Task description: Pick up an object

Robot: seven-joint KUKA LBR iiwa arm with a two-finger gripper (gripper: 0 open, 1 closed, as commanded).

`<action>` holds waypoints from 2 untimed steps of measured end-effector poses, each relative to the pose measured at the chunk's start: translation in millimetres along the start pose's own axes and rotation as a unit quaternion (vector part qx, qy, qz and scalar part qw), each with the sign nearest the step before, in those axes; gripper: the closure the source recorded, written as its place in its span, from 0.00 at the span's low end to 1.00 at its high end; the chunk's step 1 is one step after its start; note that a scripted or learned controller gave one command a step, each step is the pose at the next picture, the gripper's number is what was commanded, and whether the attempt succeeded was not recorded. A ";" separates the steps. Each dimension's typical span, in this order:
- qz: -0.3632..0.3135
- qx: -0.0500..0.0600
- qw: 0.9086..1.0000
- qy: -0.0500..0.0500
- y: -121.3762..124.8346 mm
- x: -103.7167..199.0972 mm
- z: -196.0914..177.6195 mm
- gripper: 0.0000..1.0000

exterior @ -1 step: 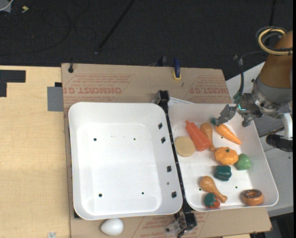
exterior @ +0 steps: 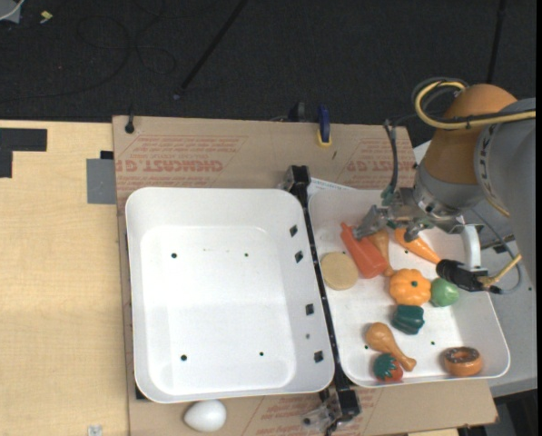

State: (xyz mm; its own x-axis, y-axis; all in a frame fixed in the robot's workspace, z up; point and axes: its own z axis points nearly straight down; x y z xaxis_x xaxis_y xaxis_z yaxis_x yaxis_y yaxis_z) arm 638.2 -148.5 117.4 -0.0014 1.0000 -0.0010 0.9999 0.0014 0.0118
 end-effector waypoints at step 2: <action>-0.001 0.012 1.000 0.001 3.9 60.9 24.8 1.00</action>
State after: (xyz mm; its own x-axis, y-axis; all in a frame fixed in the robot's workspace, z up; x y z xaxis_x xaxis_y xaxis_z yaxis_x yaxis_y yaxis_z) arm 642.4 -87.6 92.5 -0.0030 1.0000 0.0018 0.9999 0.0031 -0.0128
